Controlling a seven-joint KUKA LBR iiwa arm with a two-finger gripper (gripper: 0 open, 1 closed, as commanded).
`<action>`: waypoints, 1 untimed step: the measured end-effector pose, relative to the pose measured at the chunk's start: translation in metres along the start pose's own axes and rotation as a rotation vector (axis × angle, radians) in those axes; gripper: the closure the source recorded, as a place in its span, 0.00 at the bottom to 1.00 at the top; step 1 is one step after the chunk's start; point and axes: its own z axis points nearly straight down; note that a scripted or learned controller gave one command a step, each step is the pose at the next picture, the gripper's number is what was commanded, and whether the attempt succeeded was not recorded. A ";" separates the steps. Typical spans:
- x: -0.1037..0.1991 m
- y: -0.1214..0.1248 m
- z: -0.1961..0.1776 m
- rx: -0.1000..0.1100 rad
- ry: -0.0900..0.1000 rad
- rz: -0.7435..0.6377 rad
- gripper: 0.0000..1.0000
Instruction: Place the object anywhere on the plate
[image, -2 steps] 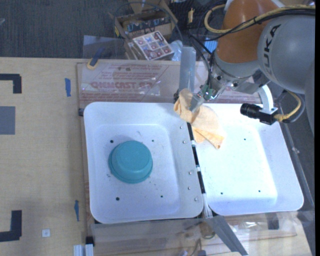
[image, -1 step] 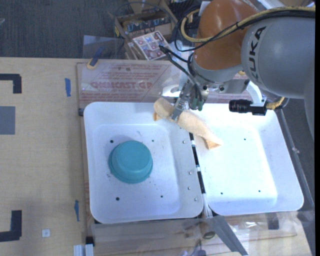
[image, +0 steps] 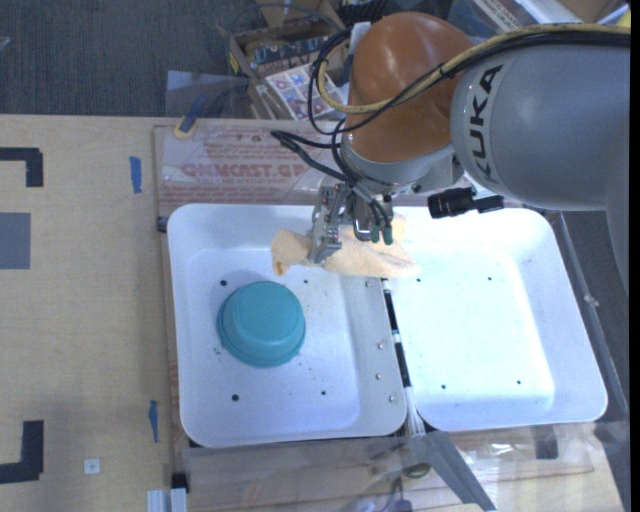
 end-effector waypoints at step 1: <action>0.014 0.050 -0.004 -0.001 -0.003 -0.057 1.00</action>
